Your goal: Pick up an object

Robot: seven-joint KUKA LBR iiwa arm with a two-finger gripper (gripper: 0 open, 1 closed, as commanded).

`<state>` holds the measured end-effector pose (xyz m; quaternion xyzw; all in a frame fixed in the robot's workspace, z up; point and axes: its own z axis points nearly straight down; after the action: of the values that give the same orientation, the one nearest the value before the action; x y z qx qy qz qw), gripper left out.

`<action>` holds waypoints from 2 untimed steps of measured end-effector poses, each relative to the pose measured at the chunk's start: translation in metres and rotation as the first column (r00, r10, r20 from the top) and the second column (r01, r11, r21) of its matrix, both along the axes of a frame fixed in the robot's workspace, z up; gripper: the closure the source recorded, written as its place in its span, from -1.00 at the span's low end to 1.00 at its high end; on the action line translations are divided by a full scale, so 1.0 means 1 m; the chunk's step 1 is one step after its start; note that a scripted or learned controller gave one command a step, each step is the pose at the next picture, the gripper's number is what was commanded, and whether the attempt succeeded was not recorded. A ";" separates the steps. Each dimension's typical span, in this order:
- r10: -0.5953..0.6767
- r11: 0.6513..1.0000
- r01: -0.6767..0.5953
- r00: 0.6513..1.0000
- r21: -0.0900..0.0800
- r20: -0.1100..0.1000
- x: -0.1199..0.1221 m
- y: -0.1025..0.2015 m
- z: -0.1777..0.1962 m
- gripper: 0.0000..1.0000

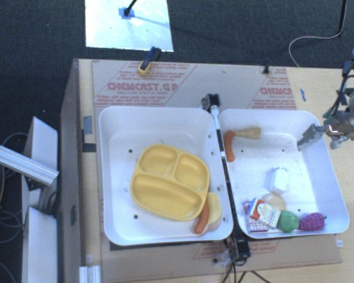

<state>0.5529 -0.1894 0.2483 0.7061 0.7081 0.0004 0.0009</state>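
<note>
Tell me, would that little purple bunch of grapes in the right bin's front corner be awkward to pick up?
Probably a bit. The purple bumpy grape bunch looks like light plastic toy food, so weight should not matter. Its knobbly surface may let fingers slip between bumps. It lies against the white bin's front wall, beside the round green fruit, leaving little room.

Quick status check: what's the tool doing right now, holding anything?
Tool: at the right bin's far right edge, above the rim. Cannot be told whether it is open or closed; nothing visible in it.
</note>
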 end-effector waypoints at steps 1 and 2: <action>0.001 1.000 -0.001 1.000 0.002 -0.004 0.060 0.040 -0.155 -1.00; 0.001 1.000 -0.001 1.000 0.002 0.001 0.116 0.100 -0.157 -1.00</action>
<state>0.6684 -0.0899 0.0908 0.7056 0.7086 0.0014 0.0008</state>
